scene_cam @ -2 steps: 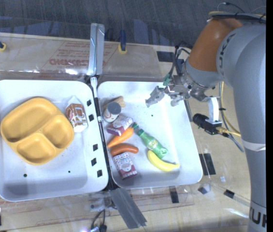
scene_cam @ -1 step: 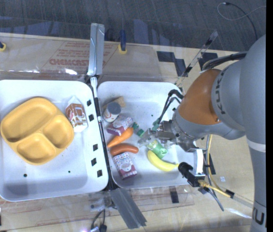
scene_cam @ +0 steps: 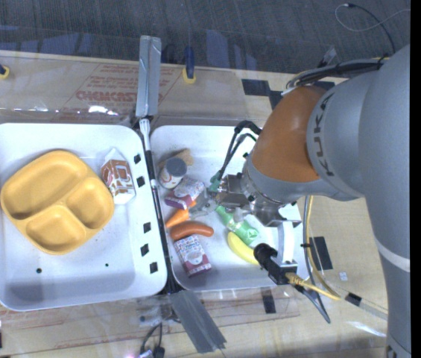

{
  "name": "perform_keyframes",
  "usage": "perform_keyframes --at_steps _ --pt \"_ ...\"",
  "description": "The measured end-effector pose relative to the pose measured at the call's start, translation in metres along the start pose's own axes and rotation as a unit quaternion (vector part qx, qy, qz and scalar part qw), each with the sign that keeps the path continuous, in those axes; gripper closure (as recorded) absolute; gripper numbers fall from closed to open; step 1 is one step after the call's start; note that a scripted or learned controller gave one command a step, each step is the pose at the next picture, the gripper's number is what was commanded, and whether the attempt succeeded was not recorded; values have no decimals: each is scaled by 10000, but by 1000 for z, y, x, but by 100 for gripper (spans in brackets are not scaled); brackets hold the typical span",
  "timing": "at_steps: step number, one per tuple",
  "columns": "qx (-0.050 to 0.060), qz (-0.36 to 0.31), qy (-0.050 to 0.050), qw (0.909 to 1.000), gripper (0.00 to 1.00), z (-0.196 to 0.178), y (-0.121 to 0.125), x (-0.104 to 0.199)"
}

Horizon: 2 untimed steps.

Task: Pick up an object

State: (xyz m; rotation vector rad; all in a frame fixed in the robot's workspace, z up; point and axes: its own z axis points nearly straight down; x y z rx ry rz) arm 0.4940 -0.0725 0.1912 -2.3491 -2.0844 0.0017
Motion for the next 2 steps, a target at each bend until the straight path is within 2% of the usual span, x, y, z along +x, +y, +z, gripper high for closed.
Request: perform_keyframes --at_steps 1,2 --pt "14 -631 4 9980 0 82 -10 -75" --pt "7 -495 8 9988 0 100 -5 -100"
